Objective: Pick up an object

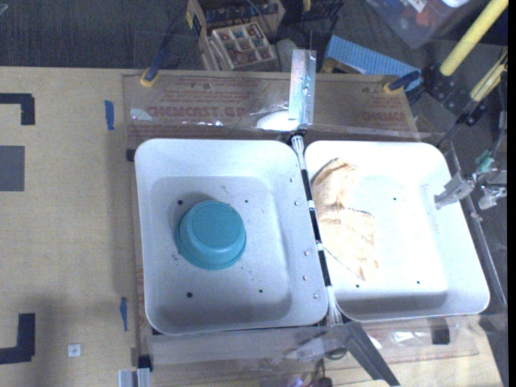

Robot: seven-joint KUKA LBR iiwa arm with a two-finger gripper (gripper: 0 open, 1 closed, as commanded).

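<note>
The round teal plastic bowl sits upside down in the left shallow white bin; whether the jaws are released or clenched I cannot tell. Best approach: descend centred, straddling its rim

The left bin has lots of open floor around the blue bowl. The right bin has brown smears near its left wall.
</note>
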